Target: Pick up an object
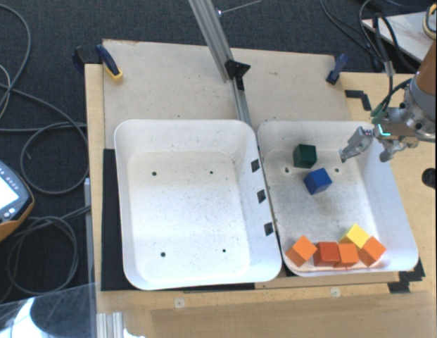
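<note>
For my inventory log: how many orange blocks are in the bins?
4, all along the right bin's near edge: one at the left, two in the middle, one at the right. More may be hidden.

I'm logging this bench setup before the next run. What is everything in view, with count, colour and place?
Green cube: 1, dark green, right bin, far part.
Blue cube: 1, blue, right bin, just nearer than the green cube.
Orange blocks: about 4, orange, near edge of the right bin.
Yellow block: 1, yellow, among the orange ones.
Bins: 2, white, left bin and right bin side by side.
Clamps: 2, blue, far bench corners.
Cables: several, black, on the floor.
Tool: 1, grey, above the right bin's far right edge, fingers open.
</note>
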Available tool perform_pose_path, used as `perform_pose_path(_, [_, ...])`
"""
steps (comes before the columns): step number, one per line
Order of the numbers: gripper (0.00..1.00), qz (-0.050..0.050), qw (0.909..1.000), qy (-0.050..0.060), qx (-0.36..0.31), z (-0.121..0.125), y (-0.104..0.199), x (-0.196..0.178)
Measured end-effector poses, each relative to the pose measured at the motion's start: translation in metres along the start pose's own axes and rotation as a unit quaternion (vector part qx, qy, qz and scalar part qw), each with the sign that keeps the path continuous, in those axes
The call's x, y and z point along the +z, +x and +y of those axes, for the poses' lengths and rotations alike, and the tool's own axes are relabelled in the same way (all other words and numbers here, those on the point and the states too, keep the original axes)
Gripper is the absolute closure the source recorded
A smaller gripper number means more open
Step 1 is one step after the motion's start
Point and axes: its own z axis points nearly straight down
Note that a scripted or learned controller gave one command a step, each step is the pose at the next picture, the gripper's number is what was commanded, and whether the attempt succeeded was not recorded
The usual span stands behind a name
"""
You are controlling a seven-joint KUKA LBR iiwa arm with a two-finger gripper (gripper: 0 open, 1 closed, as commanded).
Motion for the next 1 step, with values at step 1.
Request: perform_pose_path(1, [0.00, -0.001, 1.0000, -0.002, 0.000, 0.0007, -0.0001, -0.0024])
